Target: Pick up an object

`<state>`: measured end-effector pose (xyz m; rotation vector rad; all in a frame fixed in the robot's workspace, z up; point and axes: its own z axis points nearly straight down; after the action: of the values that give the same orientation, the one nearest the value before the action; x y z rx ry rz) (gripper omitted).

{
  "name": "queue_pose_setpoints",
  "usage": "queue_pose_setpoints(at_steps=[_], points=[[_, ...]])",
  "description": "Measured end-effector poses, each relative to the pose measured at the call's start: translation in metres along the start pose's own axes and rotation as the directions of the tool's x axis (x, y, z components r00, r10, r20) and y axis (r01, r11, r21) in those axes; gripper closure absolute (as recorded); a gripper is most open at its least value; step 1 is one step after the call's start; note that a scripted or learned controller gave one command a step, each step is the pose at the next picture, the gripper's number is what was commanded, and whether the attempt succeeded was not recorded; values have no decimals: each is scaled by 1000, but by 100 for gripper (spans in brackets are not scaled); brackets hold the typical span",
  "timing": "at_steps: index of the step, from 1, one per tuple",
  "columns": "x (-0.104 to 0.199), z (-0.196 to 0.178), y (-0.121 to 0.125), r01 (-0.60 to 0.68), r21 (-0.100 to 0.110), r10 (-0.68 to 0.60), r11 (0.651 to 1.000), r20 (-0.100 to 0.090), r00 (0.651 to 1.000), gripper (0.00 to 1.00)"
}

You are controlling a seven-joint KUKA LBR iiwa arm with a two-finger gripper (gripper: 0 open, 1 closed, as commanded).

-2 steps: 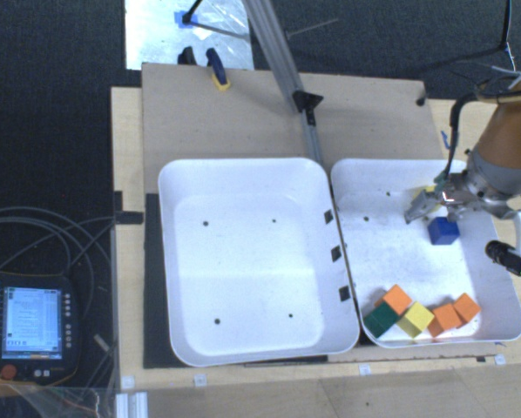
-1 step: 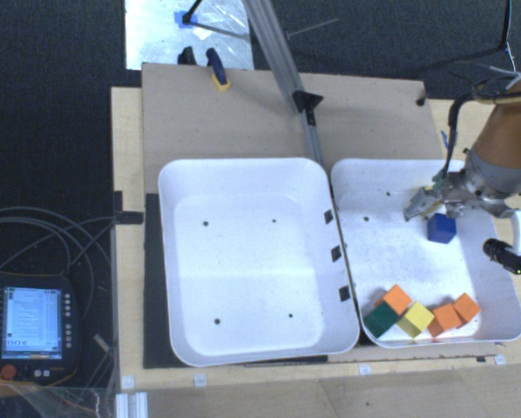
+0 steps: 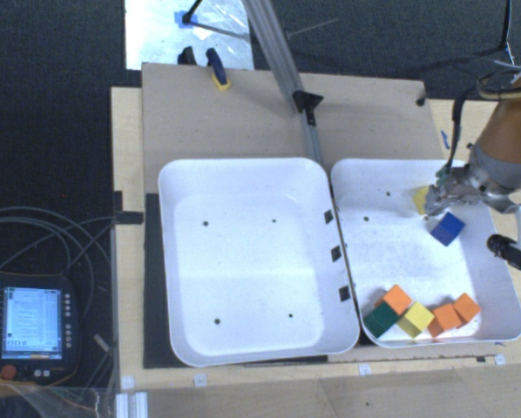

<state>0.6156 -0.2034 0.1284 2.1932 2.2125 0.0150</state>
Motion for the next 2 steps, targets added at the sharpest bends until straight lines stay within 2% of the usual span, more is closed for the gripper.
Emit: queue_pose_setpoints(at_steps=[1, 2], points=[[6, -57, -3, -3, 18, 3, 1000, -10, 1000, 100], [3, -103, -4, -3, 18, 4, 1000, -9, 1000, 100]])
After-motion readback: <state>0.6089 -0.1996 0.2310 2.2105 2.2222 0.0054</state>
